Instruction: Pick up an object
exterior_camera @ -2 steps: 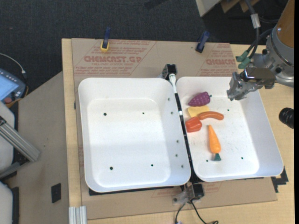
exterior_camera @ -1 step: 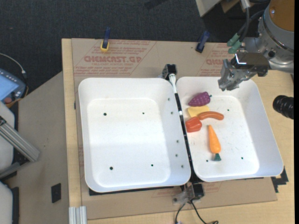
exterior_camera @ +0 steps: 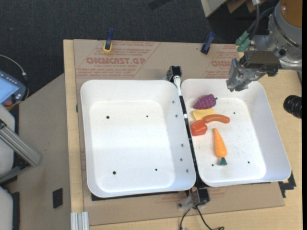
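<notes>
- Five toys clustered in the right bin [exterior_camera: 268, 128], left half: purple grapes [exterior_camera: 205, 101] at the top, yellow piece [exterior_camera: 201, 113] just below, touching an orange sausage [exterior_camera: 217, 119], red pepper [exterior_camera: 198, 127] beside the divider, carrot [exterior_camera: 219, 145] lowest, pointing toward the near rim.
- All lying flat on the bin floor, none lifted, none between fingers.
- Tool [exterior_camera: 238, 83] hovering over the far rim of the right bin, right of the grapes and apart from every toy; open or closed: cannot tell, nothing visibly gripped.
- Left bin [exterior_camera: 127, 138] bare white beside it.
- Judged progress: grasp not yet made; descent onto a toy, closing and lifting all left to do.
</notes>
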Controlling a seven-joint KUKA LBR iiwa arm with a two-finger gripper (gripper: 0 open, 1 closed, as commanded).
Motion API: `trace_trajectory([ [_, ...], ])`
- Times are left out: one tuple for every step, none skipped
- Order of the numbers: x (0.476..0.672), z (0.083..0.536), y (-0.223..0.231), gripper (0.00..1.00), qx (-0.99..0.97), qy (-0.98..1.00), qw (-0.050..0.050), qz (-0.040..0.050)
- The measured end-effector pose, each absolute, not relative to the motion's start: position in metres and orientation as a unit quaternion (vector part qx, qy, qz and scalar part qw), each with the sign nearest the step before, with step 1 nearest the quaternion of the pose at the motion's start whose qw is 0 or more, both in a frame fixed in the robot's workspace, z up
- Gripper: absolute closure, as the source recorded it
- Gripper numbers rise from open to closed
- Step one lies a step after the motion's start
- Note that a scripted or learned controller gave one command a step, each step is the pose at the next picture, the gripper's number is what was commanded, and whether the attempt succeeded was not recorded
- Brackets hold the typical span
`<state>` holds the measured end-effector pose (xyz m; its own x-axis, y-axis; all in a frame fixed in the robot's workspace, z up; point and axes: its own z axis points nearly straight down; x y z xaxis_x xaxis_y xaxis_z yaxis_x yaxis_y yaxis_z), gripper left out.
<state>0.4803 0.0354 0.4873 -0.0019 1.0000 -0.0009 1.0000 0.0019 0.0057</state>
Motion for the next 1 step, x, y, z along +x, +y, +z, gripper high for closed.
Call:
trace_trajectory([
  [0.4993, 0.5380, 0.0565, 1.00, 0.706, 0.708, 0.003, 0.0035],
])
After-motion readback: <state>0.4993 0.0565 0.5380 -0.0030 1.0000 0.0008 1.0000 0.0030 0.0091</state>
